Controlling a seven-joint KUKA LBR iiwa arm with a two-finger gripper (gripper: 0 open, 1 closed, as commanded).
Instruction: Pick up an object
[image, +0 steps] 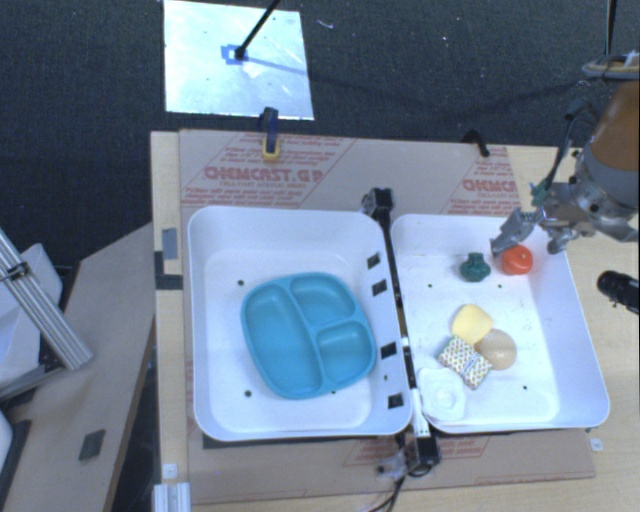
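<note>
The right bin (583, 345) holds several small objects. An orange-red ball (518, 262) and a dark green piece (474, 266) lie near its far edge. Nearer the front are a yellow block (471, 322), a beige round thing (497, 349), a checkered packet (465, 362) and a white lump (443, 391). My gripper (533, 236) hangs over the far right part of this bin, just above and slightly right of the orange-red ball. Its two grey fingers (511, 231) are spread open and nothing is between them.
The left bin (205, 300) carries a blue divided tray (305, 333). A black ridge (388, 290) with clips separates the two bins. A yellow-and-blue clamp (270, 135) sits at the bench's back edge, and a metal rail (35, 305) lies far left.
</note>
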